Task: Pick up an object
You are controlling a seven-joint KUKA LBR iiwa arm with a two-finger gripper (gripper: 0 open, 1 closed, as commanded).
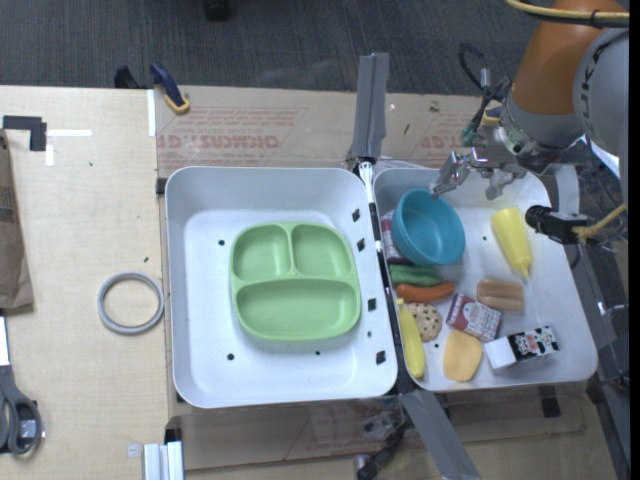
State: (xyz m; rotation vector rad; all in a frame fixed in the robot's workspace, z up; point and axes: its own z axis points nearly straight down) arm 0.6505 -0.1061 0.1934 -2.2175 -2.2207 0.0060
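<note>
The arm hangs over the far edge of the right bin (575, 353), its gripper (475, 168) poised above the blue bowl (428, 228) at the bin's far left corner. Fingers look spread apart, nothing between them, though the tips are small and hard to read. The bowl looks the likely target, tipped against the bin wall. Food toys crowd the near side: a yellow corn cob (512, 238), a cookie (425, 320), a hot dog (424, 291). The green divided plate (295, 280) lies flat in the middle of the left bin (190, 298).

I see a roll of tape (131, 301) and scissors (18, 418) lying on my bench (80, 218), left of the bins, well apart.
</note>
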